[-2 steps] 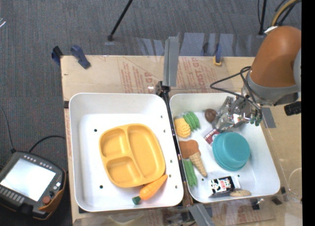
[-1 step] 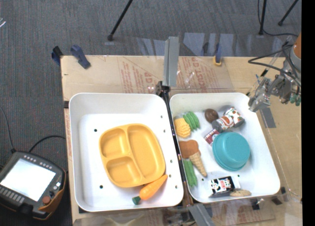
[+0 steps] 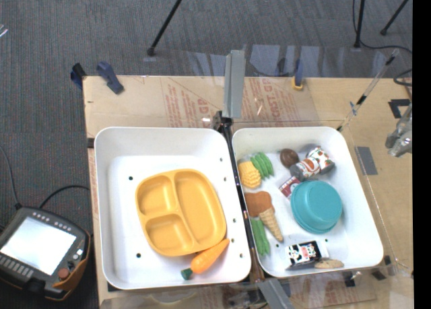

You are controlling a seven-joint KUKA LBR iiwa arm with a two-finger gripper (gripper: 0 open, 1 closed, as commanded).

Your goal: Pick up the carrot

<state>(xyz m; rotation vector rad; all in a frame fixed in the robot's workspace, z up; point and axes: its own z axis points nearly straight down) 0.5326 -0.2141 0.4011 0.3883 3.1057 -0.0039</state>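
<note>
Desk (image 3: 168, 102), cardboard-topped, carrying two white bins side by side. Left bin (image 3: 114, 146): one yellow plate (image 3: 180, 211) with three compartments, lying flat near the middle; one carrot (image 3: 209, 258), orange with a green stem end, lying on the bin floor just beside the plate's near right corner, tilted, stem end toward the near wall, tip toward the divider between the bins. Right bin (image 3: 337, 141): one teal bowl (image 3: 316, 206), near the middle; one corn cob (image 3: 250, 174) and one green pod (image 3: 262, 164) at the far left; one brown round piece (image 3: 289, 157) and one red-and-white can (image 3: 314, 163), on its side, behind the bowl; one ice-cream cone (image 3: 266, 212) with a brown top, left of the bowl; a second green pod (image 3: 260, 235) along the left wall; one black-and-white carton (image 3: 303, 252) and one flat tan piece (image 3: 329, 263) by the near wall. Gripper (image 3: 400, 136): at the right edge, over the desk outside the right bin, well apart from the carrot; whether its jaws are spread or pressed together cannot be told. Handheld screen unit (image 3: 42, 248) on the floor at lower left.
</note>
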